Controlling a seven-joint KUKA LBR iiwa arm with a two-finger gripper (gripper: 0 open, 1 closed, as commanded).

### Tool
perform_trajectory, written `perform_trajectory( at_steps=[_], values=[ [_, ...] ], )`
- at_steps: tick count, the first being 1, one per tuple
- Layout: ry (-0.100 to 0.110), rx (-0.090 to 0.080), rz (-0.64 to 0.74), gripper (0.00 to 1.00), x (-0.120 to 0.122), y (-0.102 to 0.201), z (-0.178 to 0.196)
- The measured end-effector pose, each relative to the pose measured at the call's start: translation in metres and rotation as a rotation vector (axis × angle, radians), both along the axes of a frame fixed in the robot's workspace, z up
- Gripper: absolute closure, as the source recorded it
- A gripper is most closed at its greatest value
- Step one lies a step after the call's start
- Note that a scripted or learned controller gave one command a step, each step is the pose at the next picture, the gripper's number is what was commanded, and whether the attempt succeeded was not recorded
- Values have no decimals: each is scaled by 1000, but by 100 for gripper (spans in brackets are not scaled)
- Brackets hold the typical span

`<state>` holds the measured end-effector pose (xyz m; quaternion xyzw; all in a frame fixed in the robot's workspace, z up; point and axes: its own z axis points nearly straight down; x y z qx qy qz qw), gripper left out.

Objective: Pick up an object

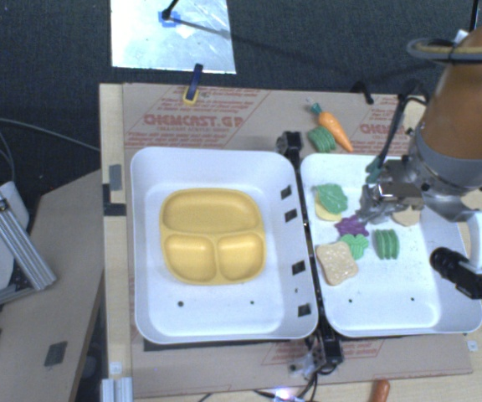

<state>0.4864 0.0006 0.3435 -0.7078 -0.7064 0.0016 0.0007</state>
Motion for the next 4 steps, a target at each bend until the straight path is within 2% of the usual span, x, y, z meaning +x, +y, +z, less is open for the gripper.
perform_trajectory(
  at_steps=[1,2,4],
  values=[
    [-8,6,18,100,0,118,32],
    [-8,2,11,100,1,111,42],
    [-8,3,8,100,7,118,97]
  ],
)
